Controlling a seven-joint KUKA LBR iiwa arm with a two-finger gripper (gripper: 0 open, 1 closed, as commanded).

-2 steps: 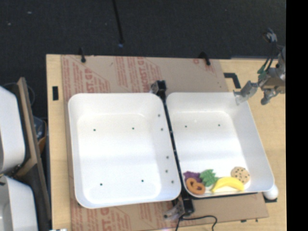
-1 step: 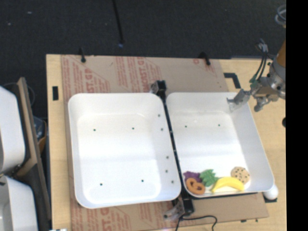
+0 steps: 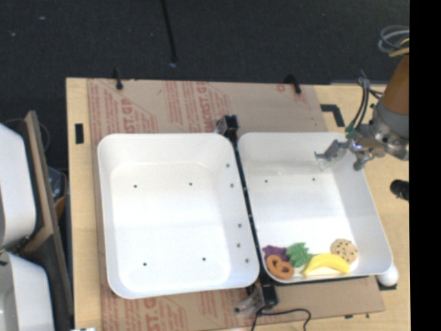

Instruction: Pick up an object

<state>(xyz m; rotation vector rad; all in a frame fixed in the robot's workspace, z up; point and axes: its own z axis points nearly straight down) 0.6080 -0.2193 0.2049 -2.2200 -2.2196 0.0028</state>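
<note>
Toys (image 3: pixel 310 259) at bin's near edge, well apart from tool (image 3: pixel 342 153)

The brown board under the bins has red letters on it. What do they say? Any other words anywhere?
Red print on the board: rows of repeated letters, upside down and too blurred to read.
Bins, toys, tool: no words or numbers I can see.

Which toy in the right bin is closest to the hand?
The round tan cookie; it sits farthest right in the cluster, nearer the hand than the yellow banana beside it.
</note>
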